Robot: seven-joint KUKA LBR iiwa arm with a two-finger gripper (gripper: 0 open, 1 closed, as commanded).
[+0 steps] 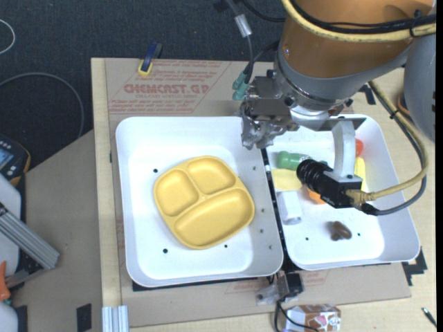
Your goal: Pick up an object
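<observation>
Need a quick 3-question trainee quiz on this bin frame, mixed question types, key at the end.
1. True or false: the yellow divided plate lies in the right bin.
2. Multiple choice: the small brown object sits in A) the left bin, B) the right bin, C) on the cardboard sheet behind the bins.
3. Fill in: the gripper hangs over the ____ between the two bins, near their far edge.

Key:
1. False; the plate lies in the left bin.
2. B, toward the near side of the right bin.
3. Divide (the wall where the bins meet). Nothing shows between its fingers.
</observation>
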